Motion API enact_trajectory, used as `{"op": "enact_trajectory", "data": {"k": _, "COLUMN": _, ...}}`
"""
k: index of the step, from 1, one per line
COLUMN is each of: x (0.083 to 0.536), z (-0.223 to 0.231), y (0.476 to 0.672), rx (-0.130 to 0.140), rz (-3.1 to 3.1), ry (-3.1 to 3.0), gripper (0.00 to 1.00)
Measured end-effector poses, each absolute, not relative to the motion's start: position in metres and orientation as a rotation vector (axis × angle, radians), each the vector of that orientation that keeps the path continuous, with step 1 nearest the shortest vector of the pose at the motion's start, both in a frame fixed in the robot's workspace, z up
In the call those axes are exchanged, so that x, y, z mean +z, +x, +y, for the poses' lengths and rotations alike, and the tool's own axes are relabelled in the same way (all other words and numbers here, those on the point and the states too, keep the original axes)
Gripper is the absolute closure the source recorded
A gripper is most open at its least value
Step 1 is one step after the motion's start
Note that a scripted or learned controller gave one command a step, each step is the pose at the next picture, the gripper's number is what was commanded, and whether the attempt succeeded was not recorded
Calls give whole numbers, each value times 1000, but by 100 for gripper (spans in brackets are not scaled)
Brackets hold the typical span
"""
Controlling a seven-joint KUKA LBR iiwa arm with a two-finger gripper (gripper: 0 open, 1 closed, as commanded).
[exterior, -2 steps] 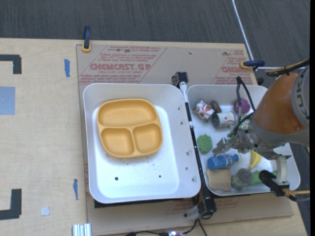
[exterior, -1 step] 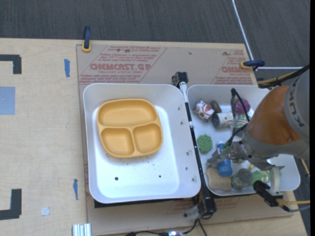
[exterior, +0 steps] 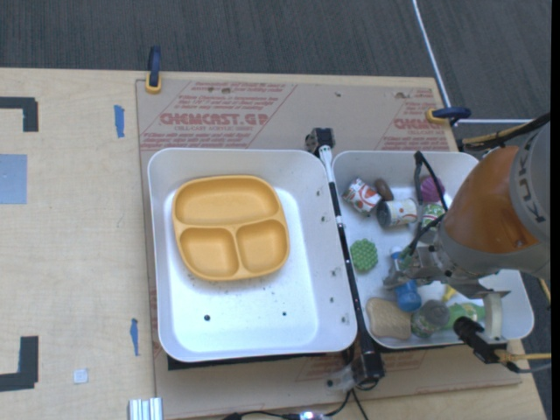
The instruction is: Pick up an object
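Two white bins sit side by side on the counter (exterior: pixel 70 261). The left bin (exterior: pixel 175 313) holds an orange divided plate (exterior: pixel 231 227) with three compartments, lying flat toward the bin's upper left. The right bin (exterior: pixel 521 313) holds the clutter: a green round textured item (exterior: pixel 364 254), a tan lump (exterior: pixel 390 318) at the near edge, a blue piece (exterior: pixel 409 299) just beside it, a grey-green round item (exterior: pixel 430 318), a white cylinder (exterior: pixel 402 211), a small brown thing (exterior: pixel 383 188) (too small to identify). The arm (exterior: pixel 490 208) reaches in from the right; the gripper (exterior: pixel 411 268) is low over the right bin, just above the blue piece. Cannot tell whether it is apart or together.
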State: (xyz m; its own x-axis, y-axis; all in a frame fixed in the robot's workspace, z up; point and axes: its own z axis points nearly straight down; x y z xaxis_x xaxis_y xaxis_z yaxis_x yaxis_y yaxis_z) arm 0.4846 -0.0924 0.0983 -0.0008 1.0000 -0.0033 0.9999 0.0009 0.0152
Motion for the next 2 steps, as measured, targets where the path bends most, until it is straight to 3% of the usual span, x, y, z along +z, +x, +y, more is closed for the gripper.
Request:
{"op": "enact_trajectory", "data": {"k": 1, "x": 185, "z": -6, "y": 481, "rx": 5, "rz": 2223, "ry": 2219, "gripper": 100}}
{"op": "enact_trajectory", "data": {"k": 2, "x": 185, "z": 72, "y": 544, "rx": 1, "rz": 2225, "ry": 2219, "gripper": 100}}
